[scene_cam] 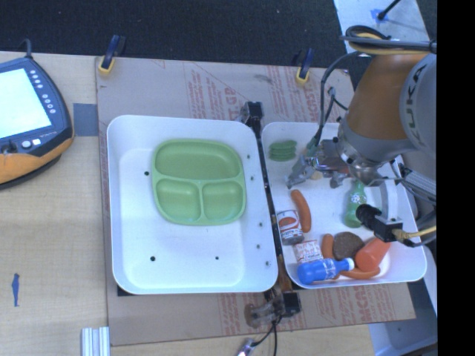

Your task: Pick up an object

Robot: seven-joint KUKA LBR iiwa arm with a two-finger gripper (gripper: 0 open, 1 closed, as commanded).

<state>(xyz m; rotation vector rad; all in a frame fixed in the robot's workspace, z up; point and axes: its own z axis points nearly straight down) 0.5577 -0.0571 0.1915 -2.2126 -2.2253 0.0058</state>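
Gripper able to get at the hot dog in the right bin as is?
Probably yes. The hot dog lies bare on the bin floor, nothing on top, and the gripper hangs just above and beside it. The small can close beside it may crowd one finger.

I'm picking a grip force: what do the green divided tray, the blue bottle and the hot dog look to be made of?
Green divided tray: likely moulded plastic, matte, with an even colour and soft rounded ridges. Blue bottle: probably glossy hard plastic, with a bright highlight and a white cap. Hot dog: seemingly toy plastic or rubber, smooth and uniformly orange-red; the view leaves its softness open.
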